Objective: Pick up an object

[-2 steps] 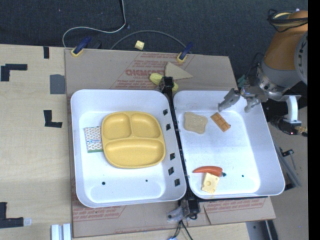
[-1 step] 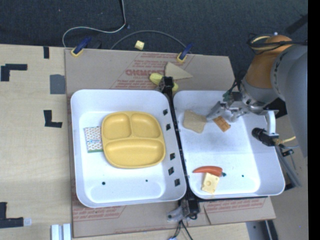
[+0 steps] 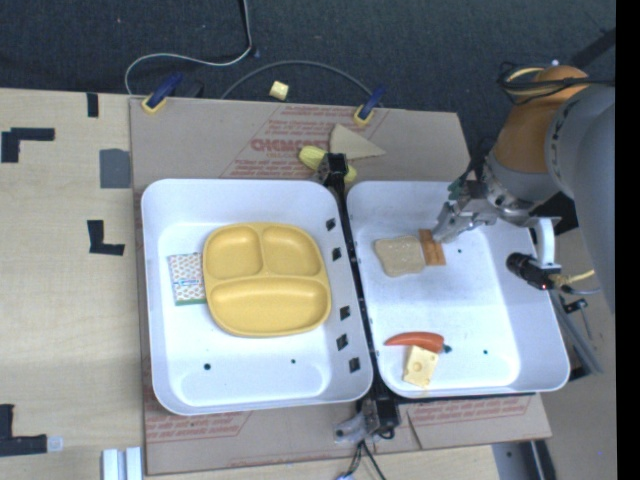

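Right now the gripper (image 3: 447, 226) hangs low over the upper part of the right bin (image 3: 520, 368), its fingers (image 3: 441, 230) pointing down and leftward toward a small orange-brown block (image 3: 432, 249). Whether those fingers are spread or pinched cannot be told from this slant, and nothing is seen held between them. The block stands just below the fingertips, and touching its left side lies a tan slice of bread (image 3: 400, 257), flat on the bin floor.

Behind the gripper, the arm (image 3: 590, 158) rises to the right, grey with its orange band (image 3: 528, 128) above the wrist.

Lower in the same bin, well apart from the gripper, a red chili pepper (image 3: 414, 340) lies flat, and a yellow wedge of cheese (image 3: 420, 366) sits just below it, touching or nearly so.

In the left bin (image 3: 165, 203) a yellow divided plate (image 3: 267, 278) takes up the middle, and a small patterned sponge (image 3: 185, 277) lies against its left edge.

Both bins rest on a cardboard sheet (image 3: 290, 138). A yellow banana (image 3: 314, 155) and a tan wedge (image 3: 355, 143) lie on it just above the place where the bins meet.
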Controlling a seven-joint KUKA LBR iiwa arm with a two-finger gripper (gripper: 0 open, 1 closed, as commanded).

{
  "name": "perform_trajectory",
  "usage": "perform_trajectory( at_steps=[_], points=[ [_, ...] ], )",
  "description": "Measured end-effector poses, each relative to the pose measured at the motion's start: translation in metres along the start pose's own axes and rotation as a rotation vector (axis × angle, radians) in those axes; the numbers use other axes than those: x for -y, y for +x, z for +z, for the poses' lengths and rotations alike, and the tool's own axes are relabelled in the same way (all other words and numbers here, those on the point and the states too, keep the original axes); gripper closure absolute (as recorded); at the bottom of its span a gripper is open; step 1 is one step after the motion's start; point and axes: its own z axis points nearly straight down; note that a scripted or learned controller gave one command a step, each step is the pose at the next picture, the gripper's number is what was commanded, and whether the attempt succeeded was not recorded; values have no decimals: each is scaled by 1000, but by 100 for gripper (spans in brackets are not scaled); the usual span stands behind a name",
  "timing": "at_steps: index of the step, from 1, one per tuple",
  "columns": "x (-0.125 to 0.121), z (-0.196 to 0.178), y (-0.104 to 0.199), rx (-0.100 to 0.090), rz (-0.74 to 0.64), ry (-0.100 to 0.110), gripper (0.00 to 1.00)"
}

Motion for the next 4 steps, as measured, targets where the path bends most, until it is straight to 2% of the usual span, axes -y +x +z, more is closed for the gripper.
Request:
perform_trajectory(
  at_steps=[1, 2, 3, 4],
  points=[
    [0, 1, 0, 0, 0, 2, 0],
    [6, 16, 18, 5, 0, -7, 0],
    [4, 4, 20, 0, -1, -10, 100],
    [17, -85, 99, -2, -7, -5, 100]
  ],
)
